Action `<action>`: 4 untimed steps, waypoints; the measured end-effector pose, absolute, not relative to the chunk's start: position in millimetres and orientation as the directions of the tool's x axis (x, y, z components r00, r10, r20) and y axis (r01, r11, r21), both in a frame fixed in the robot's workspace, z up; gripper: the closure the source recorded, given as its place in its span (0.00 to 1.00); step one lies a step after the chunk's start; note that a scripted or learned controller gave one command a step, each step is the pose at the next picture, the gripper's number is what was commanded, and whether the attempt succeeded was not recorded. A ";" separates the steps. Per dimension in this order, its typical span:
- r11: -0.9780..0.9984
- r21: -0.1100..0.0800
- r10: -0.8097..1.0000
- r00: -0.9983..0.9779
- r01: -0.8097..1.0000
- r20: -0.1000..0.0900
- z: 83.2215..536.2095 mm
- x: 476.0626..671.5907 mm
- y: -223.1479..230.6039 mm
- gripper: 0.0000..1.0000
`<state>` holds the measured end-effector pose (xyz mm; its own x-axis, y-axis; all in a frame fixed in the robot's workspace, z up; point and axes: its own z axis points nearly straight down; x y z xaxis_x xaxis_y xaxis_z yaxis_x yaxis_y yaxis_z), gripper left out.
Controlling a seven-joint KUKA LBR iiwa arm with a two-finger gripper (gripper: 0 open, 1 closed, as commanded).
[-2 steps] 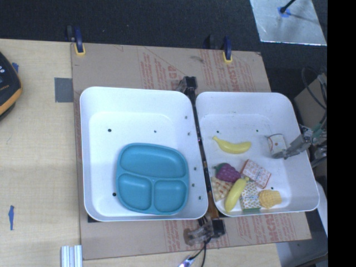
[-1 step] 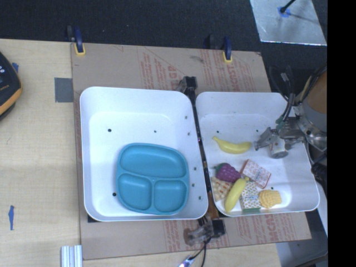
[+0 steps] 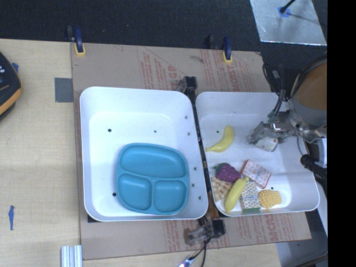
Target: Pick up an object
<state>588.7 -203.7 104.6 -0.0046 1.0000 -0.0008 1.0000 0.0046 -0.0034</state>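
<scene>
Your gripper (image 3: pixel 266 138) hangs low in the right bin (image 3: pixel 295 199); whether it's parted or closed, you can't tell. The nearest banana (image 3: pixel 221 140) lies just left, slanting far-right to near-left.

The wooden bench (image 3: pixel 33 166) bears a brown cardboard sheet (image 3: pixel 139 65), clamped at its far edge, with two white bins (image 3: pixel 94 149) upon it.

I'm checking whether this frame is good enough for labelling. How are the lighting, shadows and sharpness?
Camera view: lighting is even, both white bins bright but not blown out; the blue plate casts only a soft shadow; overall focus is slightly soft, so the small packet print is unreadable; the hand looks blurry, detail hard to tell.
</scene>
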 end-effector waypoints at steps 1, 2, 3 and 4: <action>0.006 -0.005 1.000 -0.006 1.000 -0.001 114.8 588.5 -204.6 1.00; 0.005 -0.001 1.000 -0.005 1.000 0.001 189.2 594.5 -171.5 1.00; 0.005 -0.002 1.000 -0.005 1.000 0.001 268.3 627.1 -114.1 1.00; 0.006 -0.004 1.000 -0.006 1.000 0.000 243.0 624.5 -47.5 1.00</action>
<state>624.5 -47.5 243.0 -0.0059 1.0000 -0.0003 1.0000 0.0059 -0.0041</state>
